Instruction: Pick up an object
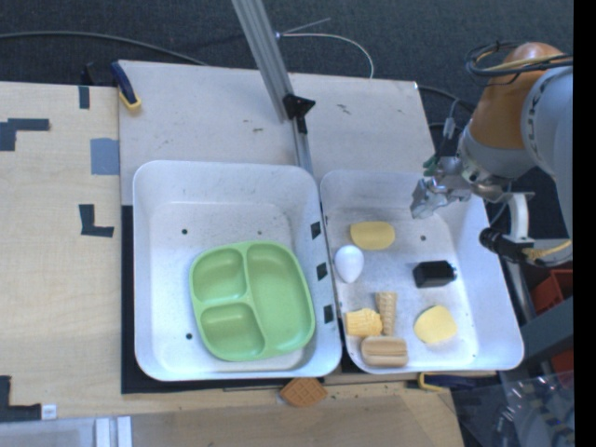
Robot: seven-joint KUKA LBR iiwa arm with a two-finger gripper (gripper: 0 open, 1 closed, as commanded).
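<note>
Claw (426, 200) sits over far-right part of right bin (484, 343), wrist hanging in from the right. Can't tell finger state, tips too small/blurred; nothing visibly betw them. Prob parked high at bin's far edge so the near objs stay unobstructed for a pick

Nearest obj: yellow oval piece (372, 235), just near-left of claw, lying flat on bin floor, apart from the rest — likely easiest target, free on all sides. Looks smooth, rounded, soft-edged, low profile

Further out: white egg-like obj (349, 263) at bin's left wall; small black block (434, 272) mid-bin; yellow round piece (435, 325) nearer. Cluster at near edge: yellow waffle-ish chunk (364, 322), cone (386, 311) touching it, tan bread-like roll (385, 350) just beside — crowded, harder grasp

Left bin (149, 250) holds green divided plate (251, 300), lying flat. Orange-brown piece (303, 392) lies outside bins on the near side
</note>
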